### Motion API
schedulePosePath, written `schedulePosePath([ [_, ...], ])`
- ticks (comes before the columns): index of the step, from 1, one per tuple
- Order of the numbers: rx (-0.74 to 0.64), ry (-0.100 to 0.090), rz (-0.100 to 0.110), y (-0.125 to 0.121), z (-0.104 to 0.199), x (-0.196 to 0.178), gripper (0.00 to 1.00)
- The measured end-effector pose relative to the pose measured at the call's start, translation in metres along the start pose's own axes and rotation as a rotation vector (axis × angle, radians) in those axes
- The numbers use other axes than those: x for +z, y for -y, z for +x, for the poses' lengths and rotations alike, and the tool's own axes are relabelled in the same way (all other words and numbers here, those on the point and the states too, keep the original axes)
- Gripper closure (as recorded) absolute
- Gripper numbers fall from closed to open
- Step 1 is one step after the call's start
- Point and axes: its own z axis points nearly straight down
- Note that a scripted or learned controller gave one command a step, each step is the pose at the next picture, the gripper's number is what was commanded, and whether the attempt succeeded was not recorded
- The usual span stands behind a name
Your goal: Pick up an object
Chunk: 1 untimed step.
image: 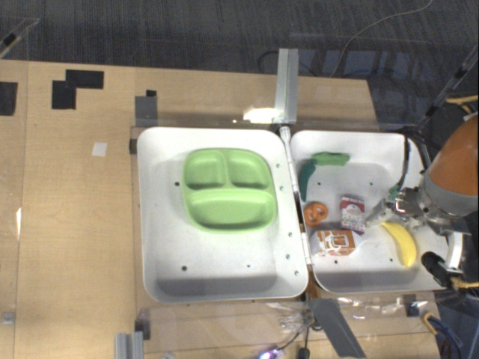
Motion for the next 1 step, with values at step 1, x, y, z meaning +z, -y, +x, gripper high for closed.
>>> schedulePosePath([
  [1, 0.000, -0.003, -0.008, -0.0031, 0.0020, -0.0121, 1.00],
])
